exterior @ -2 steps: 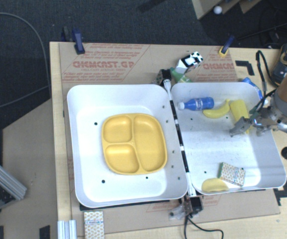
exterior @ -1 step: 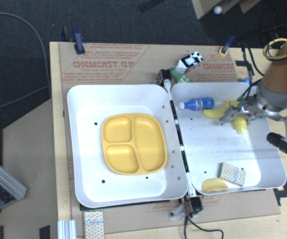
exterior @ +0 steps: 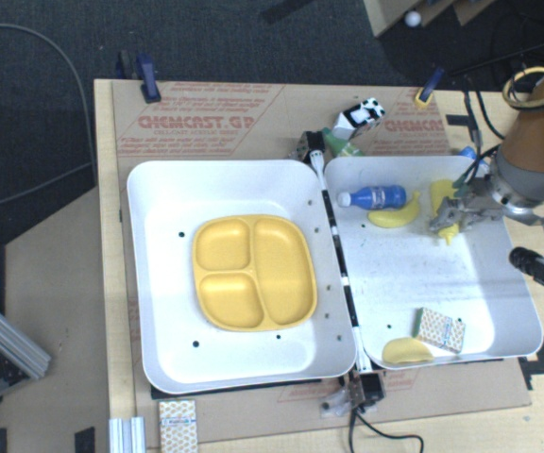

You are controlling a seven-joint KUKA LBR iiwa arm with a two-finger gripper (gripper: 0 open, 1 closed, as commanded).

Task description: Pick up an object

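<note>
1. The bench (exterior: 253,111) is brown and has red letters printed on it. Two shallow white bins sit on it side by side.
2. The left bin (exterior: 159,253) holds a yellow plate (exterior: 253,272). The plate has three parts and lies flat in the middle of the bin.
3. The right bin (exterior: 499,291) holds several small things.
4. A blue bottle (exterior: 374,197) with a white cap lies on its side near the far left corner of the right bin.
5. A yellow banana (exterior: 395,217) lies just beside the bottle, on the near side of it.
6. A small packet (exterior: 440,329) with a dotted pattern lies near the front edge of the right bin.
7. A pale yellow lump (exterior: 406,351) lies just beside the packet, at the front edge.
8. The arm (exterior: 535,149) comes in from the right. It is grey with an orange part higher up.
9. The gripper (exterior: 451,217) is low over the far part of the right bin. It is right of the banana.
10. A yellow thing (exterior: 441,193) sits right at the gripper's tip. It is too small and blurry to tell if the gripper is open, closed, or holding it.
11. A small black and white toy (exterior: 362,115) stands on the bench behind the bins.
</note>
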